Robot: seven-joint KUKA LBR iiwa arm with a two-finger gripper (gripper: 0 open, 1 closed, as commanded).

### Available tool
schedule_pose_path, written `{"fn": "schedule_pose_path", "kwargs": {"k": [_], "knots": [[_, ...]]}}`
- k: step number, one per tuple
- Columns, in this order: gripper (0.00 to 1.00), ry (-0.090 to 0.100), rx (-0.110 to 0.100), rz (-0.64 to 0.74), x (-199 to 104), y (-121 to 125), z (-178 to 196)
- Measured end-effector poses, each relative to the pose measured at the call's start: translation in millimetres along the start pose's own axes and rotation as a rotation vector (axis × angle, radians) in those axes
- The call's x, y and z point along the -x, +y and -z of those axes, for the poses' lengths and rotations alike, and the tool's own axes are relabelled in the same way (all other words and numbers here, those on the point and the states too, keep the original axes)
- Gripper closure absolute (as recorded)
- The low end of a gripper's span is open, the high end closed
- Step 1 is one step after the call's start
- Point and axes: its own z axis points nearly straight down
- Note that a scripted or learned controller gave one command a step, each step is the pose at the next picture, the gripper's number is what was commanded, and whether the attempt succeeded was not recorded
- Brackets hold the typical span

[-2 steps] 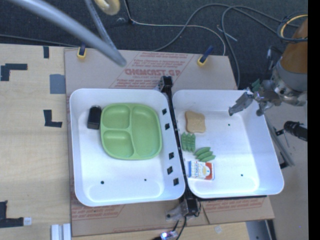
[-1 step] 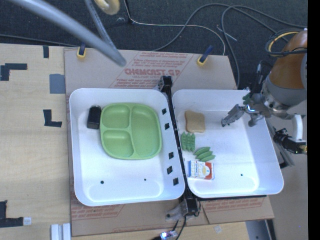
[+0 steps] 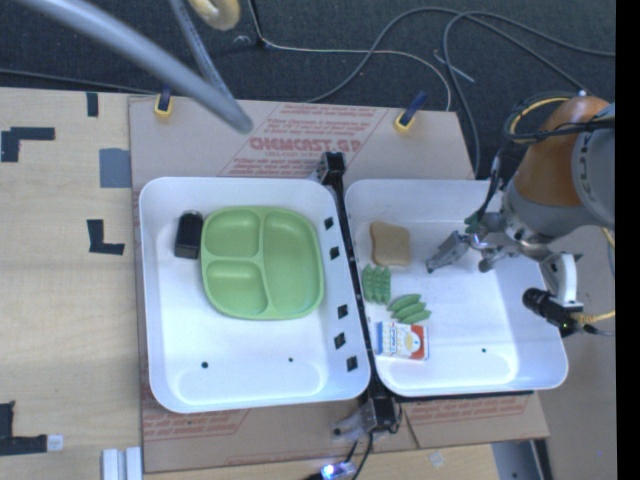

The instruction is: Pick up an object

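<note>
- The end effector (image 3: 452, 251) is seen low over the right bin (image 3: 500, 363), pointing toward the view's left; whether it is open or closed cannot be told, and nothing is seen in its grip.
- The nearest candidate is judged to be the brown sponge-like block (image 3: 390, 244), lying just to the view's left of the end effector, near the divider between the bins.
- The green pea pods (image 3: 408, 307) and the small carton (image 3: 402, 341) lie lower-left, further off.
</note>
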Motion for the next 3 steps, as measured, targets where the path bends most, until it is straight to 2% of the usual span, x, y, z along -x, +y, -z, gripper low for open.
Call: {"fn": "schedule_pose_path", "kwargs": {"k": [1, 2, 3], "knots": [[0.00, -0.003, 0.008, 0.001, -0.3, 0.6, -37.4], [1.00, -0.004, 0.012, 0.001, 0.0, 1.9, -24.4], [1.00, -0.002, 0.012, 0.000, -1.4, 2.3, 39.3]]}}
